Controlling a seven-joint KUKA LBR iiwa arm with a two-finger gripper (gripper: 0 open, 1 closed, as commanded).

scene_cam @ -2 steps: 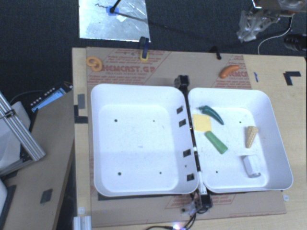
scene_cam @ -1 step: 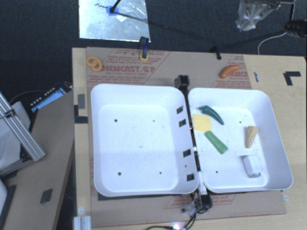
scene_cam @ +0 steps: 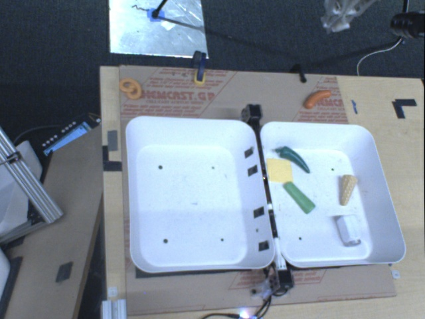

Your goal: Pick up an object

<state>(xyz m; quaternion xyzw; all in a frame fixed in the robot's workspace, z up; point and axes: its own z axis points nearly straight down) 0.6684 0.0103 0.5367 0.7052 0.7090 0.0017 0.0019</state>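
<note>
Gripper (scene_cam: 340, 13) sits at top right of view, well above and beyond the bins, over dark floor, blurred; can't tell its state, nothing seen in it.

All bin items lie in right bin (scene_cam: 372, 145), w/ left bin (scene_cam: 139, 135) beside it.

- Dark green pepper (scene_cam: 292, 157): upper left of right bin, long axis runs upper-left to lower-right, curved, thicker end at upper left, narrow tip toward lower right.
- Yellow square (scene_cam: 279, 171): flat, just below pepper, near the centre divider, touching or nearly touching light green piece.
- Light green stick (scene_cam: 299, 197): chunky, long axis diagonal, upper-left to lower-right, starts at yellow square's lower corner.
- Cone (scene_cam: 347, 189): tan, ribbed, roughly upright in view, wide end up, point down, right side of bin, apart from the others.
- White block (scene_cam: 348, 230): pale, roundish-rect., lower right of bin, below cone; hard to read vs white floor of bin.

Outside bins, on the cardboard (scene_cam: 279, 88): orange sausage (scene_cam: 317, 99) above right bin, tilted up to the right; pretzel (scene_cam: 130, 88) near top left corner; yellow-blue clamp (scene_cam: 198, 68) at top edge.
</note>
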